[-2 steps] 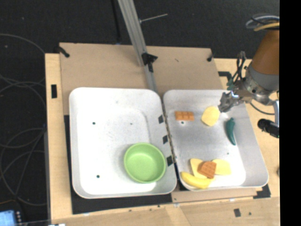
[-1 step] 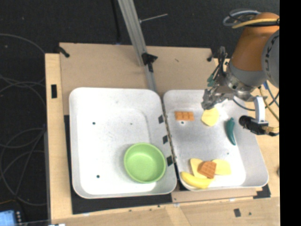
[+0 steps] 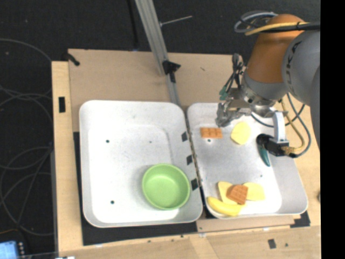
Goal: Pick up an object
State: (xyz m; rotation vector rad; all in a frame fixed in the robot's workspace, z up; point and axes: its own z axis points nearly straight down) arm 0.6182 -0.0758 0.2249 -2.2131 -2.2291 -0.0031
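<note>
Camera view: end effector (image 3: 225, 117), finger state unreadable, hovers near the orange block (image 3: 211, 133) in the right bin (image 3: 294, 188); approach step, next needs descent and closure.

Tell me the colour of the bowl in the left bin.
Light green bowl, clearest in the camera view.

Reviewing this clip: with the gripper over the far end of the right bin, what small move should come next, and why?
Probably a short move toward the near-left and down onto the orange block. The gripper sits above the right bin between that block and the yellow piece, with nothing seen held. The block lies alone on the floor, apart from the pile at the near edge, so it looks the easier target.
</note>
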